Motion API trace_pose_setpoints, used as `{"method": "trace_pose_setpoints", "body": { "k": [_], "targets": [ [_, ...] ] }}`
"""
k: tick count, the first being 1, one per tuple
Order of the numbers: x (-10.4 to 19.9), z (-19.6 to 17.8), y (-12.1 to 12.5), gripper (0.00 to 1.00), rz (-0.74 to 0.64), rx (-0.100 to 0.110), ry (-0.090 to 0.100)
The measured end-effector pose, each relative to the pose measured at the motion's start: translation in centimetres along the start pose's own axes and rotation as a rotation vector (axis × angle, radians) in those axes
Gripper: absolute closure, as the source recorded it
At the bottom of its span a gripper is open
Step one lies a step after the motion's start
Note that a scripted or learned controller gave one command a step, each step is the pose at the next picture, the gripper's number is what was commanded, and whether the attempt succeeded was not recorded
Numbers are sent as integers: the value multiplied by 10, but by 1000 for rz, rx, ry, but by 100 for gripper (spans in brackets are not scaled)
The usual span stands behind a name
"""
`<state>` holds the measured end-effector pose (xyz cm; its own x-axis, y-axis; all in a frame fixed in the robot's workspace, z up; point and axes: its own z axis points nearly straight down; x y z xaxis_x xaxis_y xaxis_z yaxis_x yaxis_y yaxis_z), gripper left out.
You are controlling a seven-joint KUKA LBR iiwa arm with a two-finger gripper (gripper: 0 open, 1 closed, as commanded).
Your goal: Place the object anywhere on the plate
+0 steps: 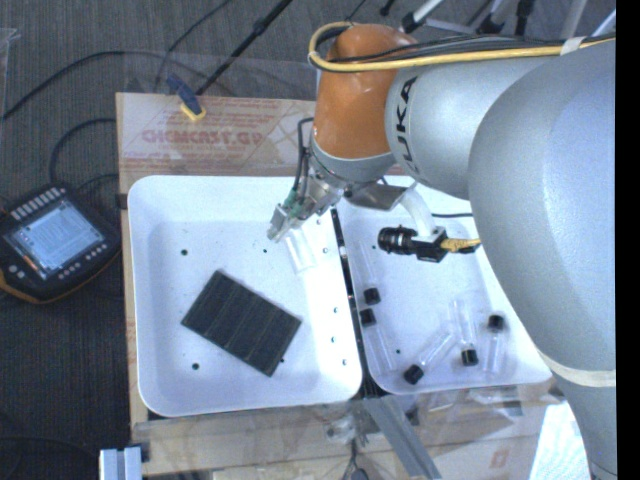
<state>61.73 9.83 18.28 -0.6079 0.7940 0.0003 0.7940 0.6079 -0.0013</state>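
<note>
Tube (pixel 300 251) is hanging from the pincer (pixel 283 220), above and right of the dark plate (pixel 241 322); I cannot tell the grip, so it may be slipping early.

One camera hangs fixed above the bench and looks down at a slant, taking in both the left bin (pixel 160 268) and the right bin (pixel 500 358). It sits near enough that the arm (pixel 520 118), coming in from the right, bulks large across the upper right corner.
</note>
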Motion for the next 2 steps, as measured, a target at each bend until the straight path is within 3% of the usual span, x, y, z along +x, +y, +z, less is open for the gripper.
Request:
{"method": "trace_pose_setpoints", "body": {
  "k": [1,2],
  "targets": [
    [53,-21,87,100,48,0,-2],
    [66,-73,115,100,-356,-2,-4]
  ]
}}
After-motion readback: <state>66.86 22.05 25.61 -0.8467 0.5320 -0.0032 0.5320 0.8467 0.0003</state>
